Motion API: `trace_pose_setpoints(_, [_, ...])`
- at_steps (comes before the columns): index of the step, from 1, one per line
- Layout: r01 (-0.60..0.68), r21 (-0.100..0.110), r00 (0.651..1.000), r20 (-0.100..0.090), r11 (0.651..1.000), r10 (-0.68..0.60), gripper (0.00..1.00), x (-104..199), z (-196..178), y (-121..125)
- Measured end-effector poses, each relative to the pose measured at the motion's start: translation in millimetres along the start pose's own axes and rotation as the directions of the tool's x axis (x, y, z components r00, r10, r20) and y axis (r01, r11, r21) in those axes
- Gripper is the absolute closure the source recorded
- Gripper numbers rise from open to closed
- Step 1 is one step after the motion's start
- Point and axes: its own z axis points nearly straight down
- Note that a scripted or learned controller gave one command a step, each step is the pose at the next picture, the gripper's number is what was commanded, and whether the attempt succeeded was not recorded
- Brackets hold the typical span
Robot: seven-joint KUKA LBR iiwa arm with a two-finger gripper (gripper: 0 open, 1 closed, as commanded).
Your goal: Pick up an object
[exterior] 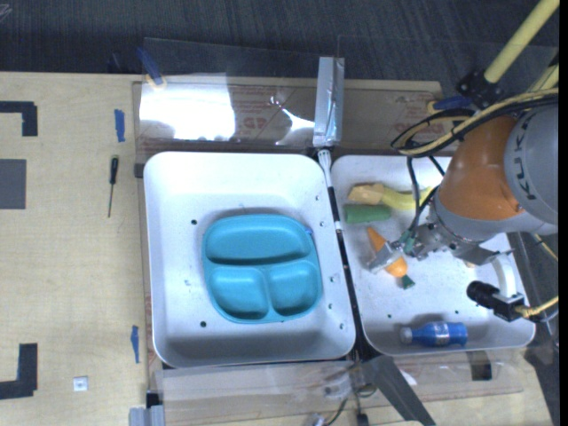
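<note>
Reach step: tool (pixel 397 254) low over carrot (pixel 388 254), centre of right bin (pixel 497 337); finger state unclear. You confirm grip before lifting.

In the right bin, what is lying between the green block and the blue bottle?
In the camera view, between the green block and the blue bottle lie a toy carrot and the gripper over it; nearer the bottle, bare bin floor.
</note>
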Motion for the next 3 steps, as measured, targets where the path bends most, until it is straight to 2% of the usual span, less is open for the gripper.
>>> trace_pose_setpoints(1, [-0.001, -0.007, 1.0, 0.003, 1.0, 0.001, 1.0, -1, -12, 2])
trace_pose_setpoints(2, [0.12, 0.006, 0.993, -0.003, 0.993, -0.12, 1.0, 7, -58, -35])
trace_pose_setpoints(3, [0.119, 0.004, 0.993, -0.002, 0.993, -0.119, 1.0, 7, -67, -34])
